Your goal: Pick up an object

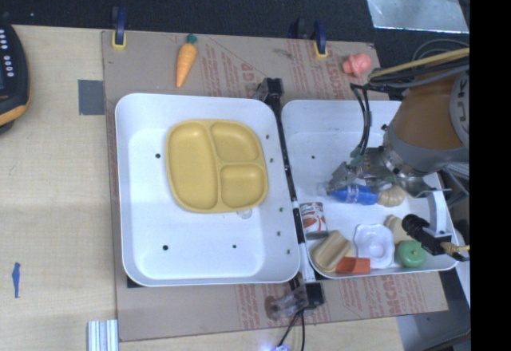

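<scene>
Desk (pixel 56 206): from my remote station I see a pale wooden surface carrying a brown cardboard sheet (pixel 231 70), and on that sheet two shallow white bins side by side.
Left bin (pixel 152 254): it holds one yellow divided plate (pixel 215 164) with three compartments, lying flat in the upper middle.
Right bin (pixel 319 122): its objects crowd the lower right half.
Arm (pixel 427 122): grey with an orange band, it reaches in from the right over the right bin.
Gripper (pixel 350 176): low over the middle of the right bin, just above a blue bottle (pixel 355 195); I cannot tell how it stands, and I see nothing held in it.
Blue bottle: lies on its side on the bin floor, just beside a small beige piece (pixel 391 197) on its right.
Can (pixel 313 218): red and white, at the bin's left wall.
Front row: a tan block (pixel 331 248), a red block (pixel 353 266), a clear cup (pixel 373 242) and a green round piece (pixel 411 254).
Carrot toy (pixel 185 61): on the cardboard behind the left bin.
Pink toy (pixel 358 64): on the cardboard behind the right bin.
</scene>
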